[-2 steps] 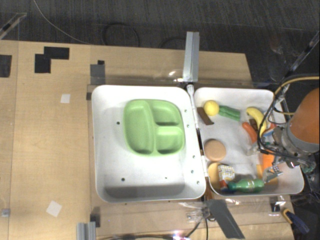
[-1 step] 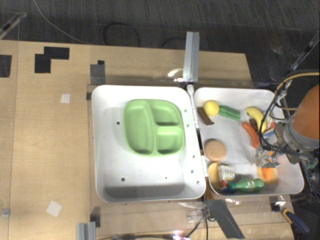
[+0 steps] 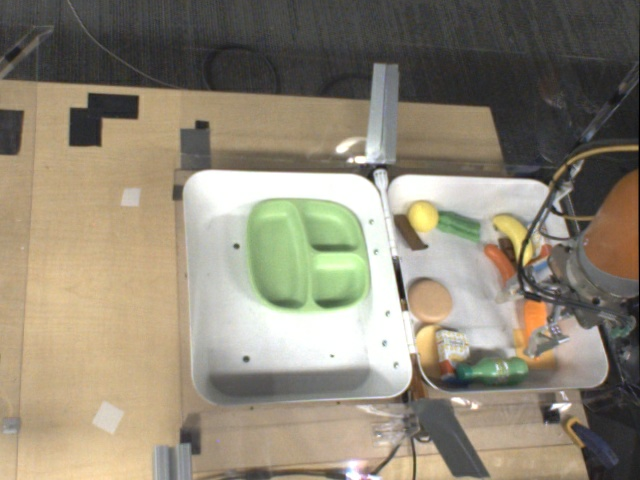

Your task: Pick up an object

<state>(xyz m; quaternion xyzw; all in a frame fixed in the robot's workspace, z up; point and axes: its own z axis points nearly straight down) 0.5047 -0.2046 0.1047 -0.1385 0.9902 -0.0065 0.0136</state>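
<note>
The right bin [image 3: 470, 193] holds several small objects. A yellow lemon [image 3: 423, 216] lies at the back beside a green stick-shaped item [image 3: 460, 226]. Further right are a banana [image 3: 511, 232] and an orange carrot-like piece [image 3: 499, 260]. A tan round disc [image 3: 431, 299] sits in the middle-left. Along the front lie a small labelled can [image 3: 451, 344] and a green bottle [image 3: 492, 371]. My gripper [image 3: 545, 340] is low in the bin's front right corner, beside an orange object [image 3: 534, 318]. Cables hide part of it.
The left bin [image 3: 215, 268] carries a green divided plate [image 3: 305, 253]. A metal post [image 3: 382, 118] stands behind the seam between the bins. The arm's orange band [image 3: 615, 233] and cables [image 3: 545, 258] overhang the right bin's right side.
</note>
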